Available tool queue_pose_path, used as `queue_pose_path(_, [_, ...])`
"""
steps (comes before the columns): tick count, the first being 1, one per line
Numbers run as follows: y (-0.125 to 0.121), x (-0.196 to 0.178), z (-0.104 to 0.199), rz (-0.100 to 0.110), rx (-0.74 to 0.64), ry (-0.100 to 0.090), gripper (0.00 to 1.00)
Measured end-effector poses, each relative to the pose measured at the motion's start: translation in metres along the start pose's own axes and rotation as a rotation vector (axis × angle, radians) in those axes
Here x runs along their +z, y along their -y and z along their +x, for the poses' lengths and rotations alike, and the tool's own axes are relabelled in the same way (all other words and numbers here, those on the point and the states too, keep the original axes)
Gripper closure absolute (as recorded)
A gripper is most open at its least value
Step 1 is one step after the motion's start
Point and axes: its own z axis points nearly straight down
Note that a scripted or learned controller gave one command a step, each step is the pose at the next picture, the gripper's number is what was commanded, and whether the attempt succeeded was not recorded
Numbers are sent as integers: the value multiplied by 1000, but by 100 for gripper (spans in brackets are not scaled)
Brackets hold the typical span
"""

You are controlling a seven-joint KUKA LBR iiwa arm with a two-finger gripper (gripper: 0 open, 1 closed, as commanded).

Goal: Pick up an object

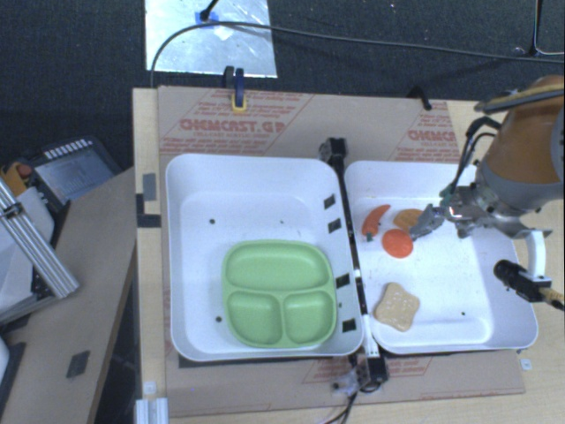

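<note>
- Two shallow white bins sit side by side on the desk point(282, 117): left bin point(190, 237) and right bin point(494, 325), w/ a black divider strip running btwn them.
- Landmark = red-orange ball point(397, 245), in the right bin, upper-left part.
- Hand point(426, 222) is just right of & slightly above the ball, low over the bin floor, fingers pointing toward the ball. Can't tell if fingers are apart or closed; nothing visibly btwn them.
- Arm point(525, 162) comes in from the right; grey body w/ orange band sits up & right of the ball, well outside the bin's left half.
- Red chili-shaped piece point(375, 220) lies just left & above the ball, tilted, close to the divider.
- Tan-orange round piece point(408, 218) is directly above the ball, nearly touching it, partly behind the hand's tip.
- Bread-slice toy point(396, 307) lies below the ball, well apart from it, near the right bin's lower-left corner.
- Green 3-compartment plate point(279, 291) is far left of the ball, in the left bin's lower half, flat.
- Yellow-handled clamp point(238, 91) grips the desk's far edge, well up & left of the ball.
- Silver sheet point(209, 23) lies on dark floor beyond that clamp, cable across it.
</note>
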Motion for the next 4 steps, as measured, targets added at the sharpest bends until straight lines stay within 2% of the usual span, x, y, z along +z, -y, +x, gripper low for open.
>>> queue_pose_path(1, [-9,56,-3,-2,0,0,0])
queue_pose_path(2, [-11,95,-3,-7,1,1,0])
queue_pose_path(3, [-13,81,-3,-12,0,0,100])
queue_pose_path(4, [-15,36,3,-9,-3,2,100])
